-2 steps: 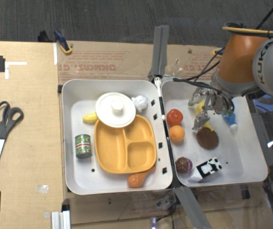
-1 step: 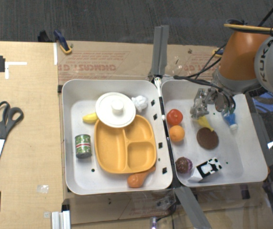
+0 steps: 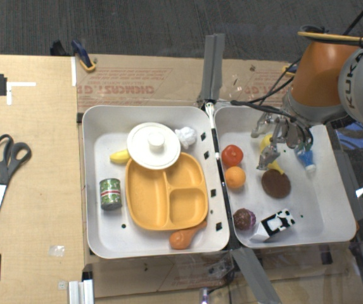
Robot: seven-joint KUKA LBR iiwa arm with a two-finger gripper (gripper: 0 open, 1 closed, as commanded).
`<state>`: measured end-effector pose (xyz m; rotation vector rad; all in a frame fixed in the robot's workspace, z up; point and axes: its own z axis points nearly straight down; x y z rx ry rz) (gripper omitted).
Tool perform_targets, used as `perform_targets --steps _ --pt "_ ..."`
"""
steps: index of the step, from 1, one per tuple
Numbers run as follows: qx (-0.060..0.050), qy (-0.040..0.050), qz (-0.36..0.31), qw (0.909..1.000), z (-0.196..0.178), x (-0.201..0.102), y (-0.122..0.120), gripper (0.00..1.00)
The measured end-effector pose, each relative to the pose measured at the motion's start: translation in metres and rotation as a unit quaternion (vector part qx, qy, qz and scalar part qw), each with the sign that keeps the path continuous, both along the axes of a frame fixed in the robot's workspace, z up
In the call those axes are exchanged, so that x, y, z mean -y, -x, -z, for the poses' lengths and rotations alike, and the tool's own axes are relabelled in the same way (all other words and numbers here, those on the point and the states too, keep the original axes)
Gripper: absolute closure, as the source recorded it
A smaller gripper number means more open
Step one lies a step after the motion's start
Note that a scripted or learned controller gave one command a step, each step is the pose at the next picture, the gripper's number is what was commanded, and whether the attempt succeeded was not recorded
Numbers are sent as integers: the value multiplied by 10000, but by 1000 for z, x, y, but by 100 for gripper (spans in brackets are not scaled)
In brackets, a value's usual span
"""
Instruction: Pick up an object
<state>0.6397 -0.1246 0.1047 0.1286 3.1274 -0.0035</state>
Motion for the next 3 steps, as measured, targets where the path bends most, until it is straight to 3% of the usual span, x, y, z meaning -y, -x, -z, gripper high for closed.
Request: perform_targets --steps 1,2,3 --pt "29 11 -13 10000 -11 0 -2 100" --pt "27 8 -14 10000 -11 -1 -2 0" --pt "-45 -14 224 9997 12 -8 33 0"
